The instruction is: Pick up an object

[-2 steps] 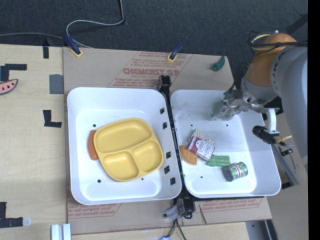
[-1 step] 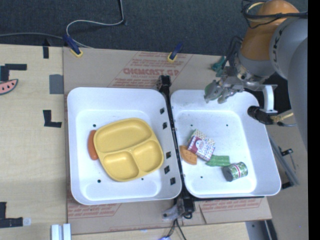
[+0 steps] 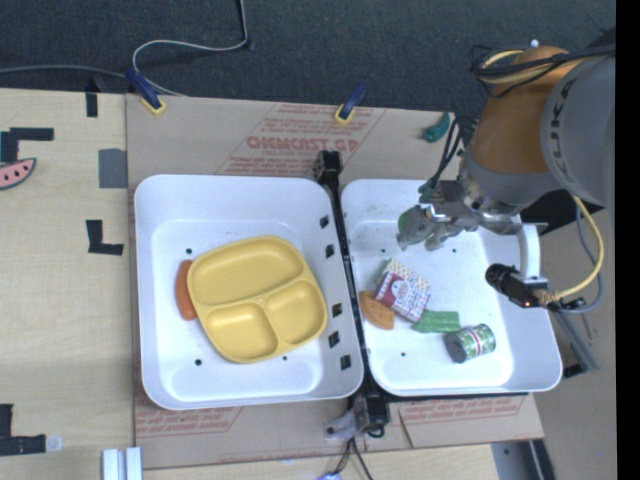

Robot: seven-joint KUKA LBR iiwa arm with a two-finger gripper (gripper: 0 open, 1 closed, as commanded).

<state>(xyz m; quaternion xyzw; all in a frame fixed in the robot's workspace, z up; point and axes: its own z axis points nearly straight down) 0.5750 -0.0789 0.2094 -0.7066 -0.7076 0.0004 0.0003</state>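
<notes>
My gripper point(image 3: 415, 233) hangs over the upper middle of the right bin point(image 3: 520, 368), pointing left, with nothing seen between its fingers. Below it lie a red-and-white packet point(image 3: 404, 293), an orange piece point(image 3: 377, 313) at the packet's left, a green piece point(image 3: 436, 321) and a small can point(image 3: 470, 343) on its side. The packet sits a short way below the fingertips, apart from them.
The left bin point(image 3: 160, 368) holds a yellow divided plate point(image 3: 257, 297) and an orange-red piece point(image 3: 184, 290) at the plate's left edge. A black divider point(image 3: 340, 268) runs between the bins. The arm with its orange band point(image 3: 520, 118) fills the upper right.
</notes>
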